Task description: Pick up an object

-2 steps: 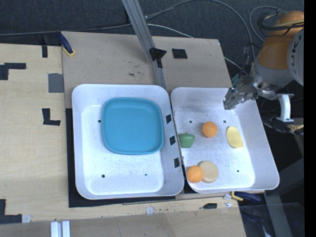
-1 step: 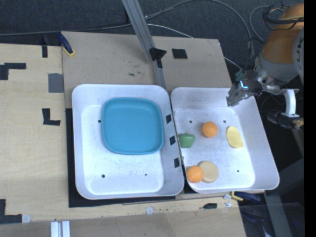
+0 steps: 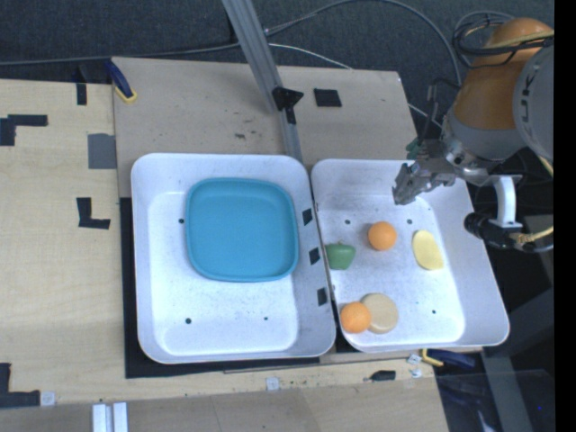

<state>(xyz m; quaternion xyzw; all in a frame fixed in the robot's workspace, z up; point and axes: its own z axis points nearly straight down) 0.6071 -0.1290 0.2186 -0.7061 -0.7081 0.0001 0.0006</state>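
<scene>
The right bin (image 3: 450,327) holds several small objects. An orange ball (image 3: 382,236) lies near its middle, and a yellow lemon-shaped piece (image 3: 428,249) lies to its right. A green piece (image 3: 340,256) rests against the left wall. At the front, a second orange ball (image 3: 355,318) touches a beige round piece (image 3: 381,312). My gripper (image 3: 407,190) hangs over the far part of the right bin, above and behind the orange ball, with nothing seen between its fingers.
The left bin (image 3: 162,322) holds a blue square plate (image 3: 241,229). A grey metal pole (image 3: 261,57) slants down from the top to the gap between the bins. Cables (image 3: 360,7) run across the dark floor behind the bench.
</scene>
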